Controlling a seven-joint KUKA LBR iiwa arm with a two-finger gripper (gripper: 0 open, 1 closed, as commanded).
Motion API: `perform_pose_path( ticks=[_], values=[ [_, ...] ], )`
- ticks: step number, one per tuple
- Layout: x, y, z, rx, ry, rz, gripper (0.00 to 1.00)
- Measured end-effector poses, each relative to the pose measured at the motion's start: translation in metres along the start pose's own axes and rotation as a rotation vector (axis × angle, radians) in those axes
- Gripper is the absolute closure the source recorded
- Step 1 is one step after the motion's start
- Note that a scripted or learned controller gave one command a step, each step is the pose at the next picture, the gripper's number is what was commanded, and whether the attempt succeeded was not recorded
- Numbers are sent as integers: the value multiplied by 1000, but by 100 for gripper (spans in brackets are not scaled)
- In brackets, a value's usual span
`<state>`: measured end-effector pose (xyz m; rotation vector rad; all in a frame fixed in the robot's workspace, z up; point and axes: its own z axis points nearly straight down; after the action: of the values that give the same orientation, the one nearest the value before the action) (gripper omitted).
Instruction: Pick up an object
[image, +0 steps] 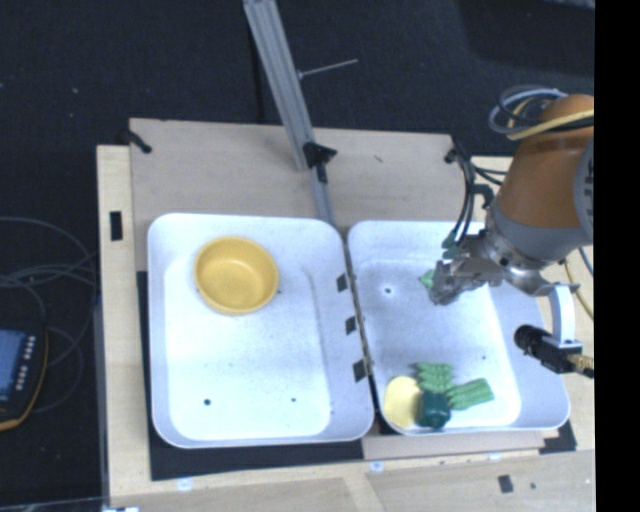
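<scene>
While the arm (545, 200) hangs in over the right bin (400, 330) from its right side, I see the gripper (448, 282) low over that bin's upper middle, approx. above bare white floor. Can't tell the claw's state from up here: it's dark, blurred and seen from above. A small green bit (428, 282) shows at the gripper's left edge, still inside the right bin. Can't tell if it's clamped, touching or just lying beside.

Other pickable objs sit in the right bin's near left corner, well apart from the gripper:
- green toy (458, 388), ridged, lying flat, nearest the bin's middle
- yellow disc (400, 400), at the bin's near left wall, just beside the toy
- teal piece (435, 410), btwn disc and toy, touching both as far as I can see

Left of the right bin, w/ rims touching, is the left bin (250, 370). A yellow bowl (237, 275) stands upright in it, on the side far from the right bin, twd the back.

Behind the right bin's back left corner a grey metal post (285, 80) slants up and away. Far left of the right bin, off the bench, a black pendant (15, 365) w/ blue screen lies on dark floor.
</scene>
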<state>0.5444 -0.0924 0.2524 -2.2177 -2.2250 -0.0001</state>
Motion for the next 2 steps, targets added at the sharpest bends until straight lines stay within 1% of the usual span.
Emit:
perform_pose_path(
  ticks=[2],
  values=[
    [98, 60, -9, -1, 1, -1, 100]
  ],
)
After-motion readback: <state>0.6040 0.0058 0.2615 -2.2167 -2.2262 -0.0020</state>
